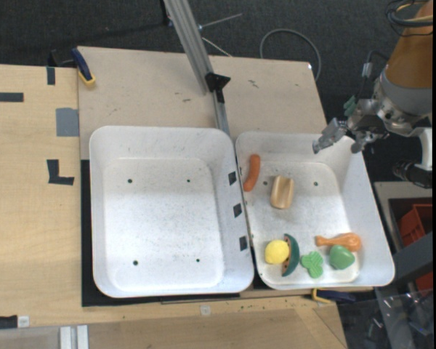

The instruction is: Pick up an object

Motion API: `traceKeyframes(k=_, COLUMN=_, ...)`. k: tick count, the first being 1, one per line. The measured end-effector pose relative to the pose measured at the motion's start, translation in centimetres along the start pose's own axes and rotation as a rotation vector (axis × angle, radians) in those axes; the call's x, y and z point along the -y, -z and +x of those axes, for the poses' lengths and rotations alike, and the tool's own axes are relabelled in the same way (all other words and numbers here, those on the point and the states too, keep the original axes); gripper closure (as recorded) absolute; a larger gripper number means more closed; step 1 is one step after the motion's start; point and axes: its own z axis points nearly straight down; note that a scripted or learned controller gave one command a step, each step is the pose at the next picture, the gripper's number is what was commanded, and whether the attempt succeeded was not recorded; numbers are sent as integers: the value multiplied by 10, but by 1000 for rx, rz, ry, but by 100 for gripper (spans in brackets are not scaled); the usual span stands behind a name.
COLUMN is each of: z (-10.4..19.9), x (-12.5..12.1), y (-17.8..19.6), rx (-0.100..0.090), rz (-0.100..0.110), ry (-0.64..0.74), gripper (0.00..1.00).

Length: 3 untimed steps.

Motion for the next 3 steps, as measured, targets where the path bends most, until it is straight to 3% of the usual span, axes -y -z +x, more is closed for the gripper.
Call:
traceKeyframes(k=1, z=0, x=0, y=0, rx=0, rz=0, ry=0, gripper=0)
traceKeyframes(k=3, z=8, x=10, y=-111, rx=0, rz=6, ry=-1, gripper=0)
